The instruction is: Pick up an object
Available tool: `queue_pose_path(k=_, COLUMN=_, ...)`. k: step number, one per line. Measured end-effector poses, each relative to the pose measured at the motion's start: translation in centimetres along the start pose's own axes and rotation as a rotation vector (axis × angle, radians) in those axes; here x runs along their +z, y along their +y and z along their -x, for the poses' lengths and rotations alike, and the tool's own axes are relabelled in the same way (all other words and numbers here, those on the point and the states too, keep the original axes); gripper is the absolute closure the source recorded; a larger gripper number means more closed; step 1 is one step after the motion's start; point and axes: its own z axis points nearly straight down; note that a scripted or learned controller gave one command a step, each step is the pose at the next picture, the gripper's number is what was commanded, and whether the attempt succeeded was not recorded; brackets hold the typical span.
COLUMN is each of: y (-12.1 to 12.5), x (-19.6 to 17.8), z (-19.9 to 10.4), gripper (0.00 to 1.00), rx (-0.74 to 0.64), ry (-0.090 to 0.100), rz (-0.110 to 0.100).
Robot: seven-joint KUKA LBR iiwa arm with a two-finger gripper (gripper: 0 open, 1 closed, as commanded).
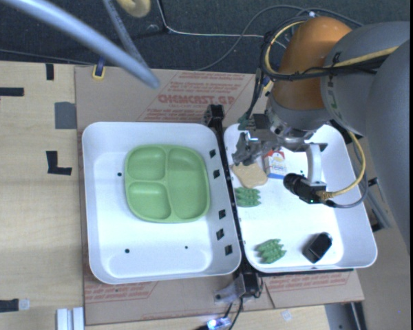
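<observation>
My gripper (250, 157) hangs over the upper left part of the right bin (351, 205), close to the wall between the two bins. Directly beneath it, and partly covered by it, lies a tan, rounded object (252, 177). A small white carton with red and blue print (277, 164) sits just to the right of the gripper. Below the tan object lies a green leafy toy (248, 197). A second green toy (270, 250) and a black object (318, 247) rest near the bin's front edge.
The left bin (100, 205) holds a green divided plate (168, 183). The grey arm with its orange band (310, 53) covers the right bin's upper right. A black cable with a connector (304, 186) hangs over the right bin's middle.
</observation>
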Motion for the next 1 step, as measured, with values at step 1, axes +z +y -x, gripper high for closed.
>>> queue_pose_path(k=1, y=2.64, x=0.45, z=-5.18, gripper=1.00, rx=-0.001, ry=0.000, rz=0.002)
